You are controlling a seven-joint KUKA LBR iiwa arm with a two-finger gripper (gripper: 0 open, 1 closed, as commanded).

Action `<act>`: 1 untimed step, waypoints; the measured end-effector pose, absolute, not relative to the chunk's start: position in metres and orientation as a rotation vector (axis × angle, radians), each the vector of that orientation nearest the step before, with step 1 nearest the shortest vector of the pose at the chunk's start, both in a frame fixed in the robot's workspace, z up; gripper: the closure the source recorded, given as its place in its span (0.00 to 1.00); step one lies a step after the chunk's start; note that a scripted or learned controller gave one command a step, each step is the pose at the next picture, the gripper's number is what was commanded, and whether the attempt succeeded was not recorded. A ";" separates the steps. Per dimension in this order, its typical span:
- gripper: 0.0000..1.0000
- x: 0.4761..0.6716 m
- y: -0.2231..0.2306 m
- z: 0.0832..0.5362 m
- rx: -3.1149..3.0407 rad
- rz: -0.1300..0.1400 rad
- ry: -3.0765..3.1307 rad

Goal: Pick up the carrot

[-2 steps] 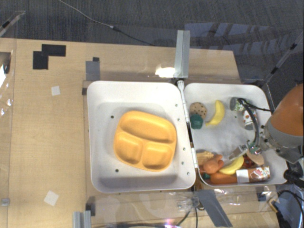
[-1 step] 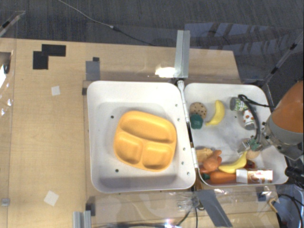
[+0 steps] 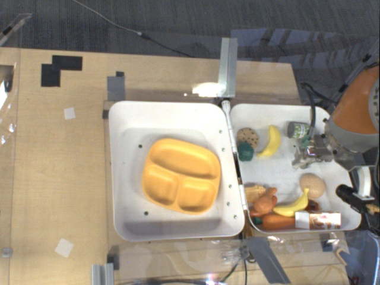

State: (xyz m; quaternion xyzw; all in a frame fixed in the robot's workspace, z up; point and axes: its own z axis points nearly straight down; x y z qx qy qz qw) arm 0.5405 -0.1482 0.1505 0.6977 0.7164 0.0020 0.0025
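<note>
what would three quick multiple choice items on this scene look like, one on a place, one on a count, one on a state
1. Where does the carrot lie?
A. on the yellow tray
B. along the near edge of the right bin
C. on the bench outside both bins

2. How many bananas are in the right bin?
A. one
B. two
C. four

3. What is the state of the yellow tray in the left bin?
A. nothing lies in its compartments
B. it holds the carrot
C. it is stacked with bananas

Key: 1 B, the carrot rests by the bin's near wall beneath a banana. 2 B, one banana lies by the carrot and another banana by the cookie. 3 A, its three compartments show bare yellow.
</note>
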 end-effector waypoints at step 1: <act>1.00 0.533 -0.137 0.169 2.480 0.003 1.923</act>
